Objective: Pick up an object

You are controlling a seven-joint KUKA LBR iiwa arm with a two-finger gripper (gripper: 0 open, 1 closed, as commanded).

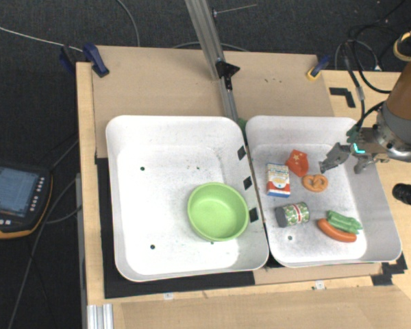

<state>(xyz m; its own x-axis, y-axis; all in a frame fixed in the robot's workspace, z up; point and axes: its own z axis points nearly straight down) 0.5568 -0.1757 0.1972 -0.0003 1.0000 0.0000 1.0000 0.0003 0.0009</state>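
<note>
Your gripper point(342, 155) hung over the right bin's point(380, 249) far right part; whether its fingers were parted or closed I could not tell from that slant, and nothing showed between them. Just below and to its left lay a pretzel-shaped orange toy point(316, 182), the nearest candidate. Left of the gripper sat a red block point(298, 160), and beyond it a small carton point(278, 181) with a label too small to read. Further down lay a can point(292, 214) and a carrot point(339, 226). Well to the left, a green bowl point(218, 212) sat in the left bin point(137, 149), likely kept apart.
</note>
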